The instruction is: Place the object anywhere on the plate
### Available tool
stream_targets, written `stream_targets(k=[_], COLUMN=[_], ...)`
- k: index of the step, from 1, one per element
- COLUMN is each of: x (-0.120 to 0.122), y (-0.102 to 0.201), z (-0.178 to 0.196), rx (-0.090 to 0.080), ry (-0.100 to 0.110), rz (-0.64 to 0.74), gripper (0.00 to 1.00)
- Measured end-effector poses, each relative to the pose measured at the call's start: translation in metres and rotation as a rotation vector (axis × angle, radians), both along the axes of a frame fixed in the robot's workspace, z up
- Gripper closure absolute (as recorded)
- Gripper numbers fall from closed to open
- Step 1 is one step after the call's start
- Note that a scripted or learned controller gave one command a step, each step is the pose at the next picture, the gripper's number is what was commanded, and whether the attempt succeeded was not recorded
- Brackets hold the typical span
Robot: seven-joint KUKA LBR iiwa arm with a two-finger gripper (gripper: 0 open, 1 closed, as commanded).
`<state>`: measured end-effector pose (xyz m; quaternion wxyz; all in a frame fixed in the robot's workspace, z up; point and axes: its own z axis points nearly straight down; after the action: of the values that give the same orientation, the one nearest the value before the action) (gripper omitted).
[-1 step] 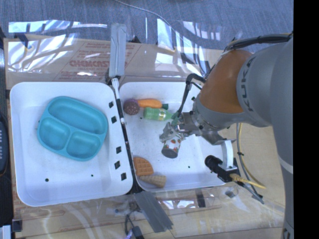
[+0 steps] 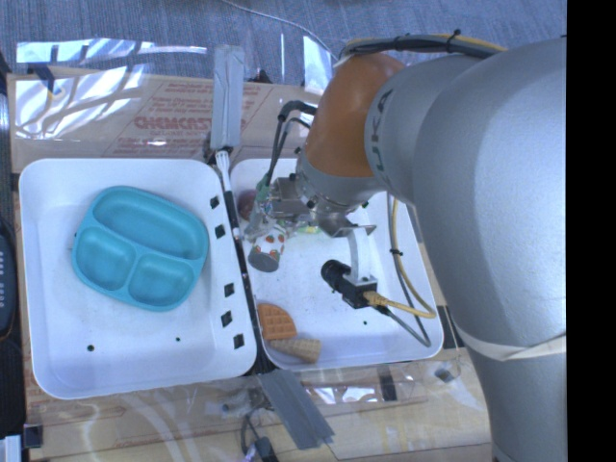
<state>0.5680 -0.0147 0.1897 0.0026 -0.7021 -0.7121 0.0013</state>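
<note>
Reaching in from right, arm (image 2: 462, 162) covers most of right bin (image 2: 423, 340), orange band above wrist. Left bin (image 2: 58, 354) holds blue plate (image 2: 141, 247), three compartments, lying toward far left. Gripper (image 2: 272, 221) low over right bin's left side, near divider; whether fingers are released or clenched cannot be told. Small grey-brown object (image 2: 264, 255) just below gripper, on bin floor or at fingertips, unclear which. Waffle (image 2: 276, 320) at near left of right bin; tan roll (image 2: 296, 348) touching its near edge.
</note>
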Motion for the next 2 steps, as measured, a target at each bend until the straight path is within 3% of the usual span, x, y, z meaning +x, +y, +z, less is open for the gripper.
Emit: stream_targets(k=[1, 2], x=[-0.026, 0.007], y=[0.09, 0.147], z=[0.06, 0.117], rx=[0.001, -0.001], ry=[-0.006, -0.006], rz=[0.001, -0.002], gripper=[1.0, 1.0])
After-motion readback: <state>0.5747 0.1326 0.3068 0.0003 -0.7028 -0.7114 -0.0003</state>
